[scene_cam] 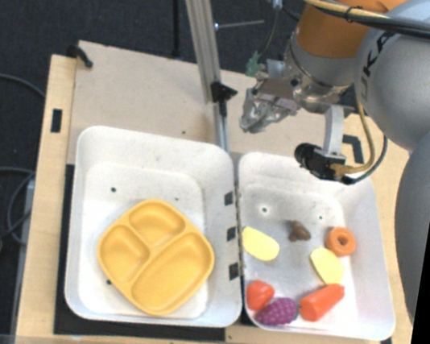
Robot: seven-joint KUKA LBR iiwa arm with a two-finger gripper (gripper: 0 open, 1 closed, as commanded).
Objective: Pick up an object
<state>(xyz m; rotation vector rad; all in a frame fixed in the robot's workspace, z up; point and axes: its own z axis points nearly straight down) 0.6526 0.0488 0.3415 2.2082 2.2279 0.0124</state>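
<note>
The right bin [372, 210] holds several toy foods: a yellow piece [259, 245], a small brown lump [298, 232], an orange ring [341, 242], a second yellow piece [327, 267], an orange carrot-like piece [321, 302], a red piece [259, 295] and a purple berry cluster [278, 311]. My gripper [256, 121] hangs above the bench behind the bins, near the gap between them, well clear of all the foods. Nothing shows between its fingers.
The left bin [103, 157] carries a yellow divided plate [156, 257]. A slanted metal rail [208, 43] runs down to the bins' back edge beside the gripper. A black cable fitting [319, 160] overhangs the right bin's back rim.
</note>
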